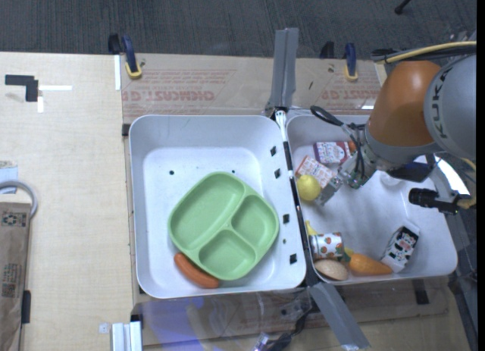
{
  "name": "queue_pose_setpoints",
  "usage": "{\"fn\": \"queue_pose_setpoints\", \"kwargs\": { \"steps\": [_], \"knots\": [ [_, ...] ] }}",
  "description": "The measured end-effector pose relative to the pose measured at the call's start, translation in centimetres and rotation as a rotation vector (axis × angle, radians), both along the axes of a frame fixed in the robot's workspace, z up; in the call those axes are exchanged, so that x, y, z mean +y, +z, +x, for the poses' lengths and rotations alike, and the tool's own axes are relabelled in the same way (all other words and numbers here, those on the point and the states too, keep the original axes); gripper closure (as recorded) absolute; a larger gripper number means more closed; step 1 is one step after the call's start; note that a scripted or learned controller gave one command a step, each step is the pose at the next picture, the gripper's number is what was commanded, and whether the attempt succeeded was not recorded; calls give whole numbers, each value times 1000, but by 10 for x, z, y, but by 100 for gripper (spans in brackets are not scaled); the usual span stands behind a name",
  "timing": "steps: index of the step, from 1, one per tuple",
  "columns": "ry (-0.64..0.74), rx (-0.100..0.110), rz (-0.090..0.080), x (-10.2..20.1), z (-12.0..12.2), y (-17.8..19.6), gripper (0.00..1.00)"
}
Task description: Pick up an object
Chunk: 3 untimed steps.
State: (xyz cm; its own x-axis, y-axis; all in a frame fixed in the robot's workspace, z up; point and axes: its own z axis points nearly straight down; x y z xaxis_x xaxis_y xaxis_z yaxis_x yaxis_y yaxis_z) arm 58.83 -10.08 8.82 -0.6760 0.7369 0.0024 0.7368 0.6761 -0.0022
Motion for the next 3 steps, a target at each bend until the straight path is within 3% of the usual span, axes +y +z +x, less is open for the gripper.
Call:
{"fn": "queue_pose_setpoints", "kwargs": {
  "steps": [1, 2, 3],
  "knots": [
    [-167, 70, 9, -4, 42, 0, 0],
    [-182, 94, 6, -7, 52, 0, 0],
    [-160, 91, 0, -7, 52, 0, 0]
  ]
}}
